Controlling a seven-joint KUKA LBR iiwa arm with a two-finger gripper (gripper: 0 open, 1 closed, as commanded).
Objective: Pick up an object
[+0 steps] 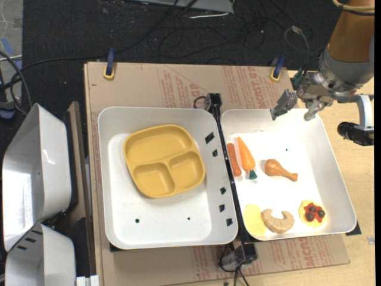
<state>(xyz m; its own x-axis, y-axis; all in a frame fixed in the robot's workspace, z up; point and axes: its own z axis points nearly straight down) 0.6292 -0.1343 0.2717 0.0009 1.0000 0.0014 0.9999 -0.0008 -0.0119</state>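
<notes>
Item: two-finger grey gripper (299,107), fingers spread apart with nothing between them, poised over the far rim of the right-hand shallow white bin (336,177).

Item: that bin's contents, all candidates for the pick. We count an orange toy carrot with a green tip (246,156) lying just beside a reddish toy sausage (234,159) near the left wall; a brown toy chicken drumstick (280,170) alone mid-bin; a pale yellow flat disc (253,218) touching a tan curved pastry piece (278,221); and a small yellow tart with red berries (312,213), as best we can make out.

Item: left-hand shallow white bin (113,159), bearing a yellow plastic divided tray (164,160).

Handling note: we judge the drumstick the best target, being well apart from its neighbours. We should centre the fingers across its thick end, descend straight, and close before lifting.
</notes>
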